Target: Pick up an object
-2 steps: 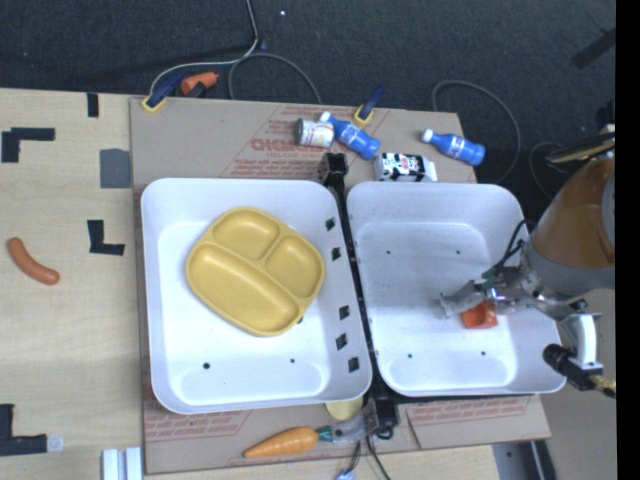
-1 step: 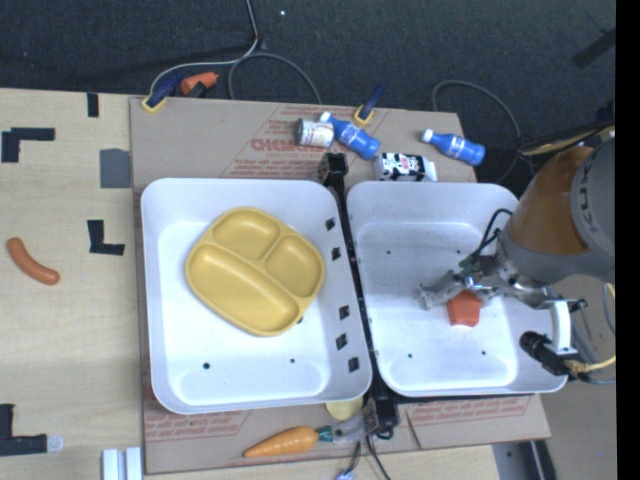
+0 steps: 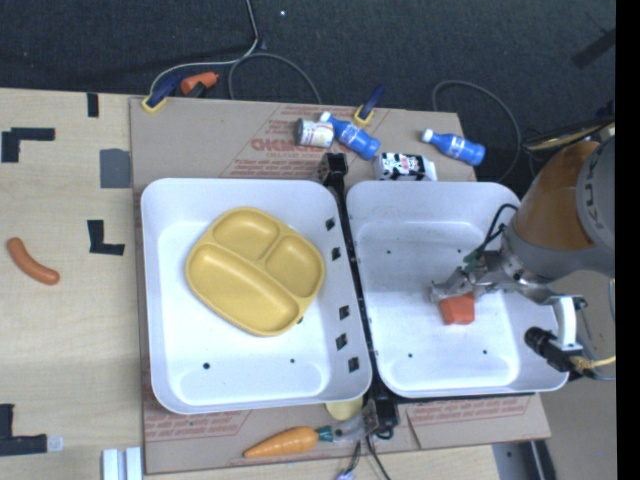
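Observation:
A small orange-red block (image 3: 459, 310) lies on the floor of the right bin (image 3: 420, 368). My gripper (image 3: 455, 286) reaches in from the right, low over the bin, its tip just above and touching the block's upper edge. The grey arm with its orange band (image 3: 555, 208) fills the bin's right side. A yellow divided plate (image 3: 256, 268) rests in the left bin (image 3: 190, 368).
Behind the bins lie two small blue bottles (image 3: 357, 138) (image 3: 455, 147), a white bottle (image 3: 315, 131) and a black-and-white carton (image 3: 405, 166). A toy carrot (image 3: 285, 441) lies in front. A toy sausage (image 3: 32, 261) lies far left. Cables run across the back.

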